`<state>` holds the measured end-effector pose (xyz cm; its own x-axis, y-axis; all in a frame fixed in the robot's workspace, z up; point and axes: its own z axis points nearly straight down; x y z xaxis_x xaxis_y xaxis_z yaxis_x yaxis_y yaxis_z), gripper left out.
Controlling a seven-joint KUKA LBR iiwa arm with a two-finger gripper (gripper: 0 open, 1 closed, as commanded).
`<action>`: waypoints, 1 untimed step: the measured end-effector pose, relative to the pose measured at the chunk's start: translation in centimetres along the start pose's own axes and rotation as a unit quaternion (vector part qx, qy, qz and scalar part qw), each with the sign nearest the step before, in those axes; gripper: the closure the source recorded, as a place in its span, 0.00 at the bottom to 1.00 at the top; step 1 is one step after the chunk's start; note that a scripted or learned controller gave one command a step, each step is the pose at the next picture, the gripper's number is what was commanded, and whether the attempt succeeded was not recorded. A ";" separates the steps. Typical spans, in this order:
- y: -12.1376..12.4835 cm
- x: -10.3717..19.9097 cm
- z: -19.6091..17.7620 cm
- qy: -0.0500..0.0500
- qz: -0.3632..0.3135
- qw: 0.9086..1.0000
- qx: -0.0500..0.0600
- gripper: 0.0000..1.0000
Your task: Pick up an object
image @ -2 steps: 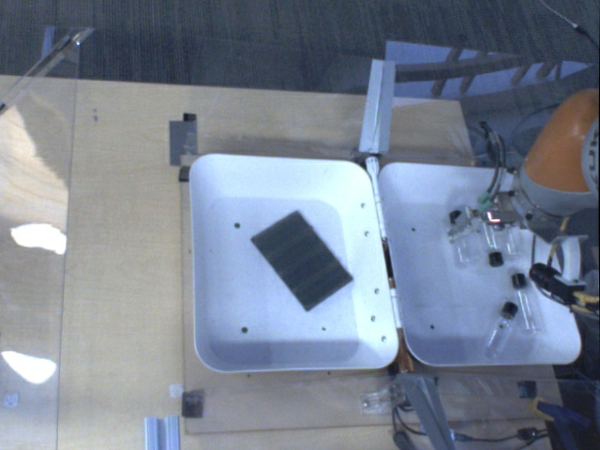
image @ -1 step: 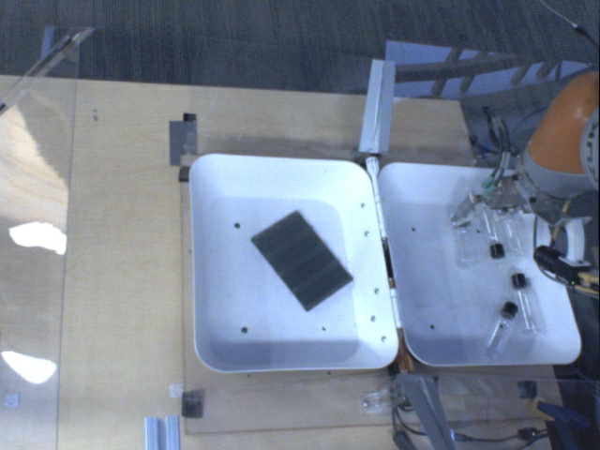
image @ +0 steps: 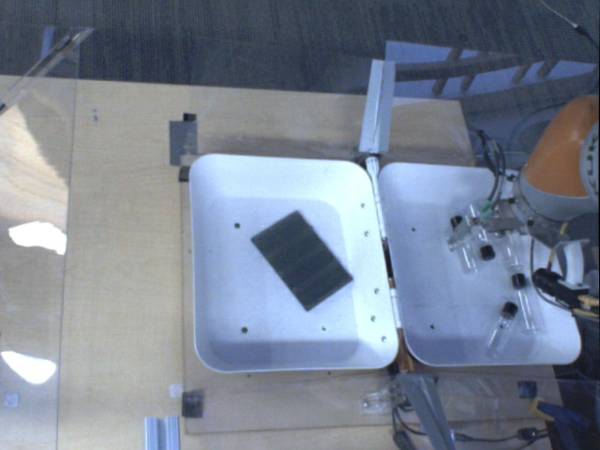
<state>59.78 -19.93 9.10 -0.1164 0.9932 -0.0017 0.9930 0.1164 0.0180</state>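
Dark flat slab (image: 302, 259) in left bin (image: 211, 251): prob. light, stiff, thin; grip across an edge. Gripper (image: 492, 279) over right bin (image: 422, 336), seemingly open w/ nothing between fingers.

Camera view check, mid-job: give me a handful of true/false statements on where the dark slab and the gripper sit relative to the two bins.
1. The dark slab lies in the left bin. True.
2. The slab's edges run square with the bin walls. False: it lies turned at an angle to them.
3. The gripper is over the left bin. False: it is over the right bin.
4. The slab sits between the gripper's fingers. False: slab and gripper are in different bins, well apart.
5. The two bins sit side by side on a wooden bench. True.
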 end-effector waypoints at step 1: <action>0.1 0.1 -0.9 -0.001 -0.001 1.000 -0.001 1.00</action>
<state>59.86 -19.86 10.00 -0.1191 0.9929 -0.0029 0.9927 0.1192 0.0190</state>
